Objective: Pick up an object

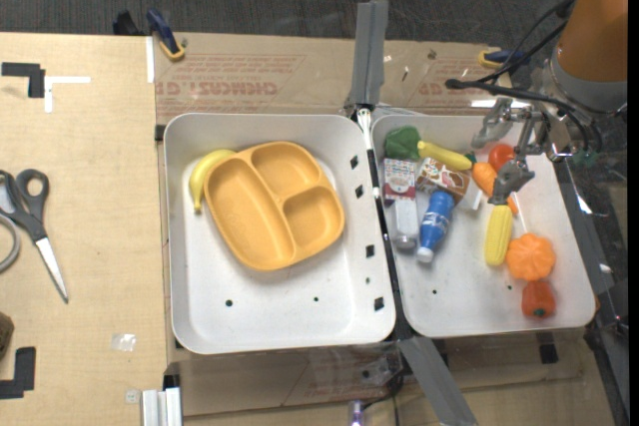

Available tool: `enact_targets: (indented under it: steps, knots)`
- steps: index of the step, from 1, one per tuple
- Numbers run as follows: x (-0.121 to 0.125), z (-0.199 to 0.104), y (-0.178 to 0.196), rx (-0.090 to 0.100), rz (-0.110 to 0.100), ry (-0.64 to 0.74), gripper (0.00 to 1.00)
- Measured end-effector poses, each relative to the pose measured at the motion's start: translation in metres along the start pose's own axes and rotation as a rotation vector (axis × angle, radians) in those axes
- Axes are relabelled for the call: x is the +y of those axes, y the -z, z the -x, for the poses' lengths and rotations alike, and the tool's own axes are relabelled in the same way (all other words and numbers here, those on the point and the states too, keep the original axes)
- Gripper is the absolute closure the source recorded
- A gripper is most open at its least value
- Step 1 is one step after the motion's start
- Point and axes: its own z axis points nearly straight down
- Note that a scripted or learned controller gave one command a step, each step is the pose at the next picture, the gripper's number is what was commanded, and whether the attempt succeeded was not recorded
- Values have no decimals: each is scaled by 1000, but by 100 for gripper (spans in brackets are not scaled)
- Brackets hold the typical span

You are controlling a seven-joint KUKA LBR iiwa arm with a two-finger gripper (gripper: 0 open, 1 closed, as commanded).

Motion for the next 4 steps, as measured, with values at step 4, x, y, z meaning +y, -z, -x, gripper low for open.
enact_targets:
  steps: [4]
  knots:
    - [-61,-99,-148,-11,2,-173,0]
